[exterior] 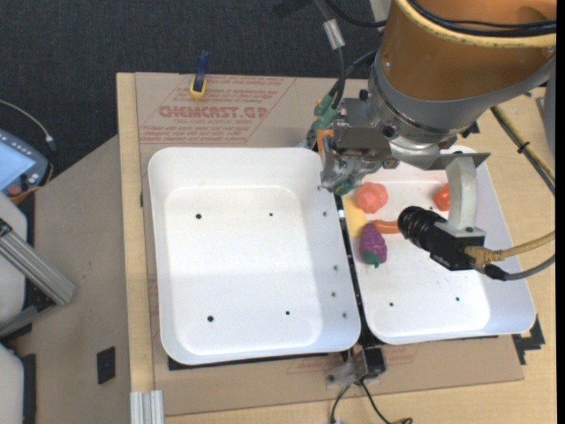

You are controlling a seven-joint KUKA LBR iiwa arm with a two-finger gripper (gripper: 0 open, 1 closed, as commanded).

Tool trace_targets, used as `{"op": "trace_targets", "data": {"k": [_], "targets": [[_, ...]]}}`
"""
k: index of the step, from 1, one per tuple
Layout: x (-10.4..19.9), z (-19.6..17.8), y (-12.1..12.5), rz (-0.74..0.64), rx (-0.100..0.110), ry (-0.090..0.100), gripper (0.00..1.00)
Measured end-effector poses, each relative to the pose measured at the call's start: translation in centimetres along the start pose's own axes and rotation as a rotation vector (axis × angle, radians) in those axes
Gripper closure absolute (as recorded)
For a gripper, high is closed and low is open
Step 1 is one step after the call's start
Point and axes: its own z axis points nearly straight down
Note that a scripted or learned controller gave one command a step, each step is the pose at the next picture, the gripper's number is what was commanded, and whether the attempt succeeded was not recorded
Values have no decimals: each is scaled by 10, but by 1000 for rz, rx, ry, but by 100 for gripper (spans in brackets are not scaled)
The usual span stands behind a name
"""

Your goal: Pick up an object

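Nearest the camera, a small black clip (369,361) is seen at the front edge where the two shallow white plastic bins meet. The left bin (238,254) is shown with just a few dark dots on its floor. In the right bin (441,312), a small purple grape-like toy (374,246) is found near the divider, with a thin orange-red strip (386,226) just behind it and a yellow block (354,219) right beside it, closer to the divider. A black cylindrical fitting (434,235) with a tan hose is parked over the bin floor to the right of those.

A bit further back, a pinkish-orange lumpy toy (372,196) is spotted, plus a red piece (441,197) partly hidden by a white bracket. The metal two-finger gripper (338,181) is hung over the far left corner of the right bin, just beside the pink toy; whether its tips are spread or pressed together can't be told, honestly. Behind everything, brown printed cardboard (212,109) and a blue-and-yellow clamp (200,76) are seen.
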Motion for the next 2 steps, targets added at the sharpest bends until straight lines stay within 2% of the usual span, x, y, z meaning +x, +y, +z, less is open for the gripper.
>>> {"op": "trace_targets", "data": {"k": [1,2], "targets": [[53,85,-3,2,21,-6,100],[51,70,-1,7,10,-4,100]]}}
